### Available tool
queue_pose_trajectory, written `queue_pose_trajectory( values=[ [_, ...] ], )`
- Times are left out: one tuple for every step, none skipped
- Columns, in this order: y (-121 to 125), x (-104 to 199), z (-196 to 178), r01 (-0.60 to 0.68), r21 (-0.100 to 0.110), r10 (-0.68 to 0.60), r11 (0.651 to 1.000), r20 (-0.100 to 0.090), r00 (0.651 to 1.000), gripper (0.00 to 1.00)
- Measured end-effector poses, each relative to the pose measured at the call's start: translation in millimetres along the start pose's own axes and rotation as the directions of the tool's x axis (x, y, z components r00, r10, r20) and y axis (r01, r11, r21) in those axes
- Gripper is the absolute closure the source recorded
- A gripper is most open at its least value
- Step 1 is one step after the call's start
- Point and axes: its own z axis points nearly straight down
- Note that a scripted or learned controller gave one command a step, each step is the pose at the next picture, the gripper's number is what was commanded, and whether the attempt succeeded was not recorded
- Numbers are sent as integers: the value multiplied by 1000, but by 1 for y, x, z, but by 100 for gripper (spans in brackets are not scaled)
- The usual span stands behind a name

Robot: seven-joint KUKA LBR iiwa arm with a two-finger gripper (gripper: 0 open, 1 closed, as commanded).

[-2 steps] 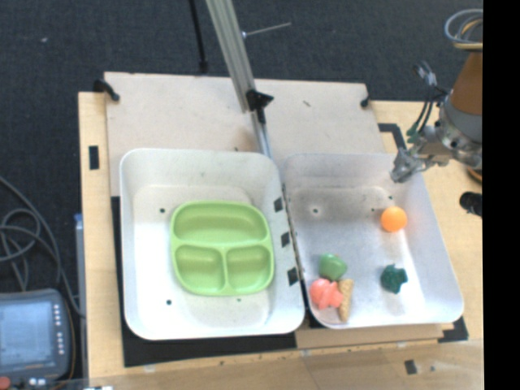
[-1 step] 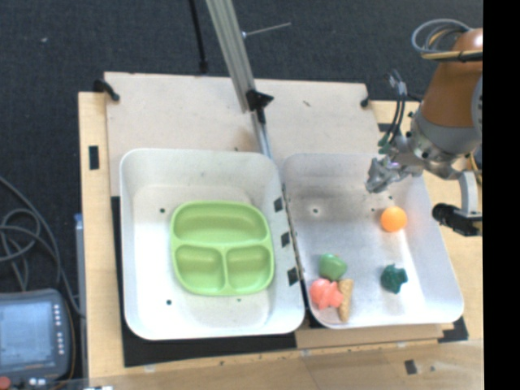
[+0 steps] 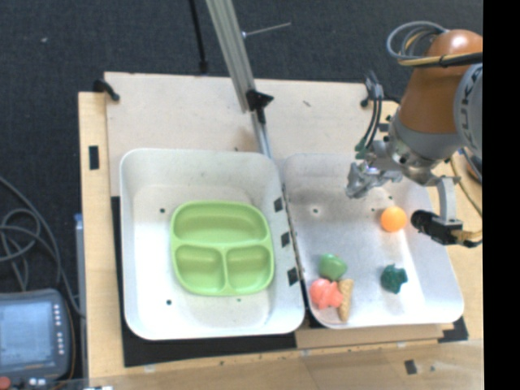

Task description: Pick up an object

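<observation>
The right bin [image 3: 325,181] holds an orange ball [image 3: 393,219] near its right side, a dark green toy [image 3: 394,279] below it, a light green piece [image 3: 331,266], a pink-red toy [image 3: 324,294] and a tan cone-shaped piece [image 3: 347,297] at the front left corner. My gripper [image 3: 358,185] hangs over the upper middle of this bin, left of and above the orange ball, with nothing seen between its fingers.
The left bin [image 3: 146,177] carries a light green divided tray [image 3: 221,246]. A slanted metal pole [image 3: 234,51] rises from the bench behind the bins. A black fitting [image 3: 435,226] sticks out from the arm at the right bin's edge.
</observation>
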Motion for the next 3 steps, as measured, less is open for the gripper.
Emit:
queue_pose_trajectory(
  values=[
    [-6, 52, -12, 1, -1, -1, 1000, -1, 1000, 100],
    [-20, 102, -23, 1, 0, -1, 1000, -1, 1000, 100],
    [-30, 149, -11, 0, 2, 0, 1000, 1, 1000, 100]
  ],
)
